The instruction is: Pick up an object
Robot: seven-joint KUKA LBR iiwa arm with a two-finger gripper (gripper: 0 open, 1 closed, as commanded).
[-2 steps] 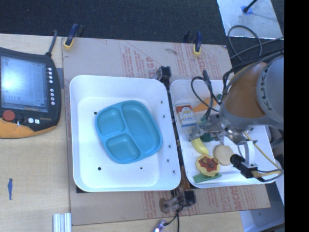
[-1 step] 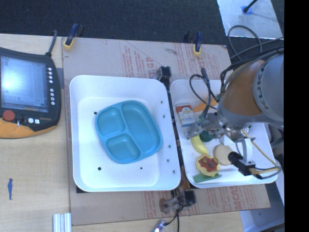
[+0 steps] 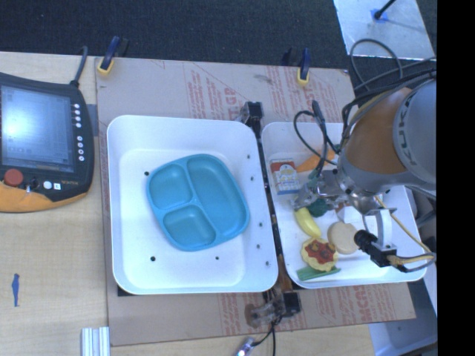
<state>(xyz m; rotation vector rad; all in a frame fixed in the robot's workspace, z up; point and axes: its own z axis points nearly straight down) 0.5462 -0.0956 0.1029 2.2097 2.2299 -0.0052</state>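
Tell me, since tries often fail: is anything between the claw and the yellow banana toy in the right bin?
Nothing visible. The claw hangs just above the banana toy, with bare bin floor between them; a round tan piece lies beside it.

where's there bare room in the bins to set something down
Left bin: bare white floor all around the blue divided plate, widest along its near and left edges. Right bin: crowded, with the banana, pizza slice and small carton under the arm.
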